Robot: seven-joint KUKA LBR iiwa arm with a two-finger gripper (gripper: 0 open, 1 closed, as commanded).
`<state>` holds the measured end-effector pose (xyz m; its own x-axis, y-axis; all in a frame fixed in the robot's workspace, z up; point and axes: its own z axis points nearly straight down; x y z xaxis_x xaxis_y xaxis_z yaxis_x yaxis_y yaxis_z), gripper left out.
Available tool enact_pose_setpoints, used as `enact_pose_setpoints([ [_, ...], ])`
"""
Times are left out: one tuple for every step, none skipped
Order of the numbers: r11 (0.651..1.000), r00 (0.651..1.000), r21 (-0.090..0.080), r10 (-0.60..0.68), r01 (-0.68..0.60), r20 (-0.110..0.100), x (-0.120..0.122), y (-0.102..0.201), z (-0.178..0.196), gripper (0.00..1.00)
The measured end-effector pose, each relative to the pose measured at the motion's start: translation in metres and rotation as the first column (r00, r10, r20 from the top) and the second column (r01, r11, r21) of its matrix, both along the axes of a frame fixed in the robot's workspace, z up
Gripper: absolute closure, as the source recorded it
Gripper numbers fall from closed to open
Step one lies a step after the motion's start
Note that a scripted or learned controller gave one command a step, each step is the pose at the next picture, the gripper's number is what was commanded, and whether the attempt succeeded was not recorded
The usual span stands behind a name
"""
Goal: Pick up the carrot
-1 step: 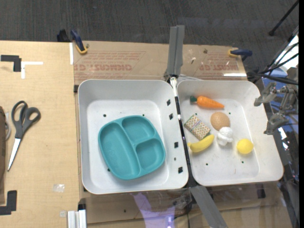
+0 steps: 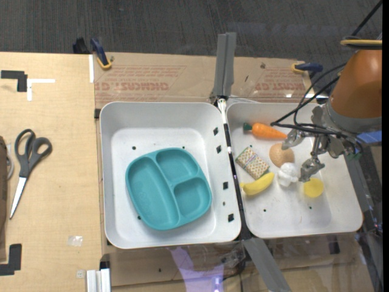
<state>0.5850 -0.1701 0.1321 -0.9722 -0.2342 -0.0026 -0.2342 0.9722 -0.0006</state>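
The carrot (image 2: 265, 131), orange with a green stub at its left end, lies near the back of the right bin (image 2: 340, 224). My gripper (image 2: 302, 154) hangs over the middle of that bin, to the right of and nearer than the carrot. Its fingers (image 2: 311, 167) are spread and nothing sits between them. One finger hovers close to a tan egg-shaped item (image 2: 280, 156), the other close to a white lump (image 2: 287, 174).
The right bin also holds a yellow banana (image 2: 258, 184), a patterned cracker block (image 2: 251, 161) and a yellow round piece (image 2: 313, 188). A teal divided plate (image 2: 168, 188) lies in the left bin (image 2: 115, 224). Scissors (image 2: 25, 163) rest on the bench at far left.
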Motion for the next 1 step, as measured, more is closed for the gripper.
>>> enact_pose_setpoints([
  [1.000,1.000,-0.001,0.004,-0.004,0.005,0.0021,0.0016,0.0104,1.00],
])
